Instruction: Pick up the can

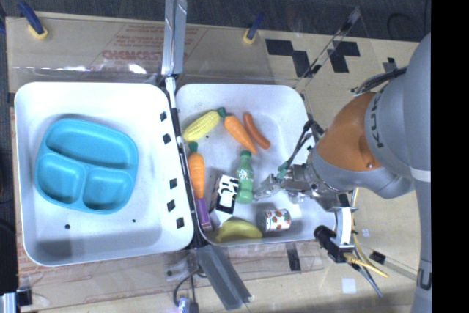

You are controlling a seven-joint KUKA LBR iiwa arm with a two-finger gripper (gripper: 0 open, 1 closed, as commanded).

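Two white bins sit side by side on the table (132,48). The grey arm (396,135) reaches in from the right, its orange band (350,139) just above the wrist, and bends down over the right bin (282,100) at its right wall. The gripper (272,185) hangs low over that bin's lower half, close beside the green bottle (245,178) and just above the can (276,219).

The can lies on its side near the bin's front edge, next to a banana (237,230), apart from the gripper. Whether the fingers are spread or pressed together cannot be told; they are small and blurred against the white floor.

The arm's upper part is cut off at the right. Cables and wrist hardware cover the bin's right rim. A blue divided tray (86,165) rests in the left bin (29,231).
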